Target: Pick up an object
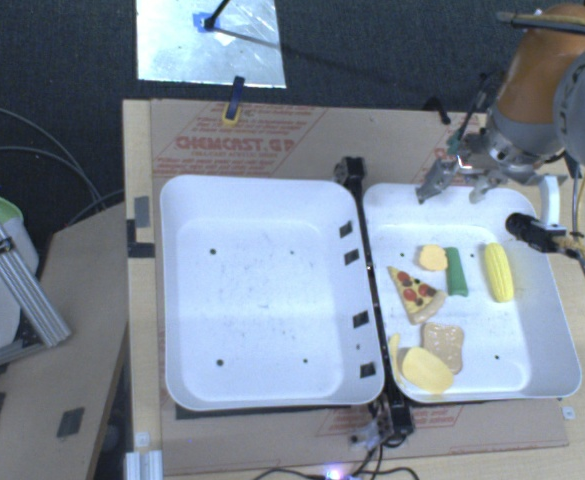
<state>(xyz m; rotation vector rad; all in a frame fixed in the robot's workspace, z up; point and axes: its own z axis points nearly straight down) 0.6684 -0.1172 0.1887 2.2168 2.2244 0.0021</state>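
Note:
My gripper hangs over the far edge of the right bin, its two dark fingers spread apart with nothing between them. Toy food lies in that bin, nearer the camera than the gripper: a small orange-yellow round piece, a green stick, a corn cob, a pizza slice, a slice of toast and a yellow banana-like piece. The closest items, the round piece and green stick, sit well below the fingertips in the view.
The left bin sits beside the right one, with a black clip-lined divider between them. A cardboard sheet lies under both. A shiny metal plate rests at the back. Cables trail by the arm.

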